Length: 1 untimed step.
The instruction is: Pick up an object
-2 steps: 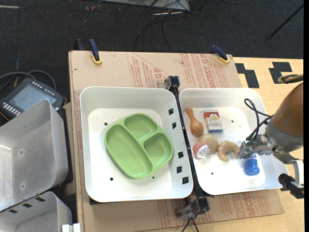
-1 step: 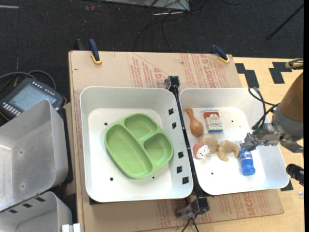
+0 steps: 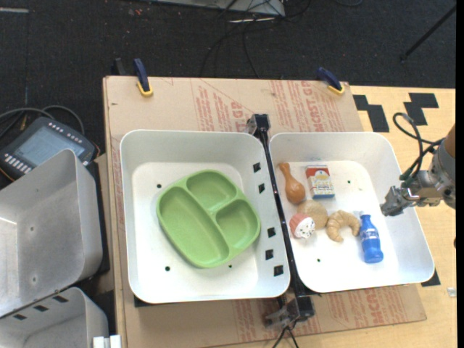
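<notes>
Camera view shows the tool [image 3: 395, 200] at the right edge of the right bin [image 3: 406, 256], poised about the rim and apart from everything inside; how far it is open I cannot tell, since it is small and dark against the arm, and nothing is visibly held. The candidates for picking lie together in that right bin: a blue bottle [image 3: 370, 240] nearest the tool, a croissant [image 3: 343, 225] just beside the bottle, a round pink-and-white toy [image 3: 304, 227] touching or nearly touching a tan lump [image 3: 315, 212], a brown drumstick-shaped piece [image 3: 291, 185] further back, and a small red-and-white box [image 3: 320, 181] beside it. The left bin [image 3: 138, 194] holds a green divided plate [image 3: 209, 217], lying flat and well apart from the tool. By my reading the task is at its start: no object has been lifted, all rest on the bin floors, and the approach, the closing on one item and the lift are all left to do. The bottle looks the handiest choice.
</notes>
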Available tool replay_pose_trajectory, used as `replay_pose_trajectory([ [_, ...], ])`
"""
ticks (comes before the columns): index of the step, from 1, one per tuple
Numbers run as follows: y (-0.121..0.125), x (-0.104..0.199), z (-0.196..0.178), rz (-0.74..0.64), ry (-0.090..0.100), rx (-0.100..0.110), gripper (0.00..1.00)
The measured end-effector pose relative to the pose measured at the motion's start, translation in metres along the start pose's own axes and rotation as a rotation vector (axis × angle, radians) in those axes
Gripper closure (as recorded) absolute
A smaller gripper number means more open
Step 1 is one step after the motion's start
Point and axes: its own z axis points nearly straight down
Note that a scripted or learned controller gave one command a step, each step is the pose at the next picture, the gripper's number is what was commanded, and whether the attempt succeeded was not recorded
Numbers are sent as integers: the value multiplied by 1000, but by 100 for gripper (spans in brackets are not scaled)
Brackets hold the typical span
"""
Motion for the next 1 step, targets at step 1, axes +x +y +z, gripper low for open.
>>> replay_pose_trajectory([
  [1, 1, 0, -3, 0, 2, 4, 100],
])
